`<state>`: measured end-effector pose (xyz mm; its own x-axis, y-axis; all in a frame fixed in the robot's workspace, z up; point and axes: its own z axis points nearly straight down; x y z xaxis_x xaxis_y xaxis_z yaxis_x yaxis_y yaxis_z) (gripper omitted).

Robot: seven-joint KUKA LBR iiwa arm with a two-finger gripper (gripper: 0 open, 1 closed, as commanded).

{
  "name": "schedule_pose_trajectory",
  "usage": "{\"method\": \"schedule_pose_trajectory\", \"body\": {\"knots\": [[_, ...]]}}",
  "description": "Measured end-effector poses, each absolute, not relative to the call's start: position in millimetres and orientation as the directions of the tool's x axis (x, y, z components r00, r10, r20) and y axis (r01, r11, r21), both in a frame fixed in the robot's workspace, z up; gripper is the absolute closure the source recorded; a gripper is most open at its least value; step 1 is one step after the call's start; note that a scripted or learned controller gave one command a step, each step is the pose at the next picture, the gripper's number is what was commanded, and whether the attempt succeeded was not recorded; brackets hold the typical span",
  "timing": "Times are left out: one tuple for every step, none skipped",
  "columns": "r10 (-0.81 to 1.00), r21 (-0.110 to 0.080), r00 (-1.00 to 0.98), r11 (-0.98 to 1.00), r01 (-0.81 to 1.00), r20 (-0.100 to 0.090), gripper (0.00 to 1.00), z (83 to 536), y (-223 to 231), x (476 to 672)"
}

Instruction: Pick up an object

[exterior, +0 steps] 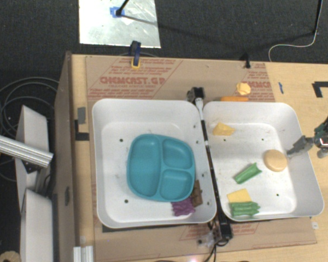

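Note:
The right bin holds several small items: a tan round piece, a green pod, a yellow block, a green ridged piece and a pale yellow wedge. In the left bin lies a teal divided plate, with a purple item and a brown item at its lower right. My gripper pokes in at the right edge, low over the right bin's right rim, just right of the tan round piece and apart from it.
A yellow item and an orange stick lie on the cardboard behind the right bin. A ridge divides the two bins. A cable trails across the dark floor at the back right.

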<state>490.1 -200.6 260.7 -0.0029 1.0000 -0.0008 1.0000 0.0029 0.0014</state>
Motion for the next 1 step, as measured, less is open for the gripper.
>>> {"method": "schedule_pose_trajectory", "body": {"knots": [[1.000, -0.006, -0.010, 0.010, 1.000, 0.005, 0.00, 165.1, -131.2, 499.8]]}}
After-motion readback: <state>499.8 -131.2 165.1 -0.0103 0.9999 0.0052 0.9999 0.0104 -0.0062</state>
